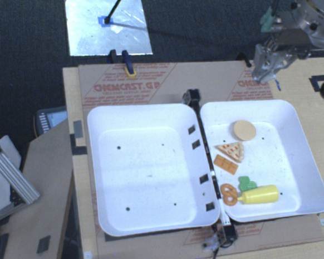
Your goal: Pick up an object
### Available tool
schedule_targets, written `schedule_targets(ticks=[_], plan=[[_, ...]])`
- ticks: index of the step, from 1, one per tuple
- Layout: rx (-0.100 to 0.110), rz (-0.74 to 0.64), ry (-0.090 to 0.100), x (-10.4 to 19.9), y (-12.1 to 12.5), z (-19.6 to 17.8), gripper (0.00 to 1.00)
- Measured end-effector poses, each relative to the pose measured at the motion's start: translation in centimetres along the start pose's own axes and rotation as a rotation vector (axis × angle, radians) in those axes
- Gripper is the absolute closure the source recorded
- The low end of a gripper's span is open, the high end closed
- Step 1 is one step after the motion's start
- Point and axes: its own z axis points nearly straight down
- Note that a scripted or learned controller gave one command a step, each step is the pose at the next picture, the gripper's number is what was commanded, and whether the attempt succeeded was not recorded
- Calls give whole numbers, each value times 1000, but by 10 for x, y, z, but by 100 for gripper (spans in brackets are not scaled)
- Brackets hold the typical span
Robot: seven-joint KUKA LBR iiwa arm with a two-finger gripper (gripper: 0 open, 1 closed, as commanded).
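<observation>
Gripper hangs above the surface's far right corner, outside the right bin and well apart from anything to pick; can't tell how it is set, nothing seen between its parts.

Candidate objects all sit in the right bin, bunched toward its left wall: a round tan disc toward the far side, a cracker-like wedge just nearer, an orange rectangular piece touching or just beside the wedge, then a pretzel, a green piece and a yellow bottle-like object close together toward the near left corner.

Risks, as a judgement: the near cluster is tight, so a descent there could nudge neighbours or catch two at once; flat pieces like the wedge and orange rectangle may slip out; items hugging the left wall leave little room on that side. Disc stands most clear.

Left bin is bare white floor with a few dark specks.
</observation>
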Motion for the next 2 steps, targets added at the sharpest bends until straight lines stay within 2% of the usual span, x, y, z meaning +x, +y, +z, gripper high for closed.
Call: schedule_targets(ticks=[1, 2], plan=[[22, -8, -1, 103, -29, 67, 100], [10, -1, 2, 151, -26, 5, 100]])
